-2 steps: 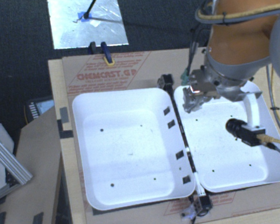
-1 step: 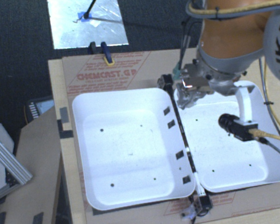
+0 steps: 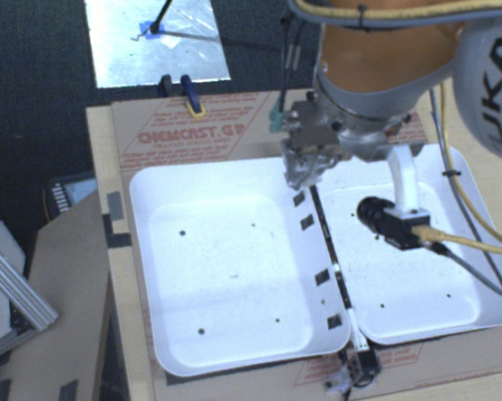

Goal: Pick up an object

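So far, I judge the job barely begun. My arm (image 3: 394, 32), grey with its orange band, bulks in from the upper right and covers the far corner of the bench. Below it lie the two white bins: the left bin (image 3: 162, 251) in plain sight from wall to wall, and the right bin (image 3: 409, 303) partly under my wrist.

My gripper (image 3: 304, 172) hangs at the far end of the seam (image 3: 331, 258) where the two bins meet, near their back rims. From this slant I cannot tell whether it is released or clenched. I see nothing carried in it, so I count no pick as made.

Over the right bin sits a dark unit (image 3: 385, 218), hung on a white bracket (image 3: 403, 181) that comes down from my wrist, with a yellow cable (image 3: 474, 245) trailing off it. I take that for part of my own rig, not a thing to lift.

As for the object itself, I cannot say where it is. On the bin floors I can make out just a few dark specks (image 3: 182, 233), too small to name. If something waits for me, my guess is that it lies under my wrist, in the covered far part of the right bin. Finding, gripping and lifting are all left to do.
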Controlling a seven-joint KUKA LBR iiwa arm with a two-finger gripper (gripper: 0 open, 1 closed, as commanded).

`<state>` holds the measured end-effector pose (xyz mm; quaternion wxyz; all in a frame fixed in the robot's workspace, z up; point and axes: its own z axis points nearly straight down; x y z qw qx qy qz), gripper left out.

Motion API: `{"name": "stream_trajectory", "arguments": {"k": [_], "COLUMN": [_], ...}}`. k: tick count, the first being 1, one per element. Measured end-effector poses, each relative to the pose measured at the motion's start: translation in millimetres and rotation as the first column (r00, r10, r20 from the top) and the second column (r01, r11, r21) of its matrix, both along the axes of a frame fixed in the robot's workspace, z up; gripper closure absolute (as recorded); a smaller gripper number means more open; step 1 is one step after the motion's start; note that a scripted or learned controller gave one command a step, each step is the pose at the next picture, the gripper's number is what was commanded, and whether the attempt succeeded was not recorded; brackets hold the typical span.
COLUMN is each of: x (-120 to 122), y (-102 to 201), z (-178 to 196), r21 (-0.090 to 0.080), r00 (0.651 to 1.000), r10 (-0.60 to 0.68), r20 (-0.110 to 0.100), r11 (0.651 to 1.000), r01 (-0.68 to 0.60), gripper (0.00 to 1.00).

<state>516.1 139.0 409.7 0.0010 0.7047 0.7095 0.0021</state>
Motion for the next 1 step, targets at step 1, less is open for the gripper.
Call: {"name": "stream_trajectory", "arguments": {"k": [1], "x": [-30.1], "y": [-53.0], "z": [18.9], "r21": [-0.001], "r00": [1.0], "r10": [-0.008], "r20": [-0.001], "r11": [1.0], "r01": [0.008], "gripper": [1.0]}}
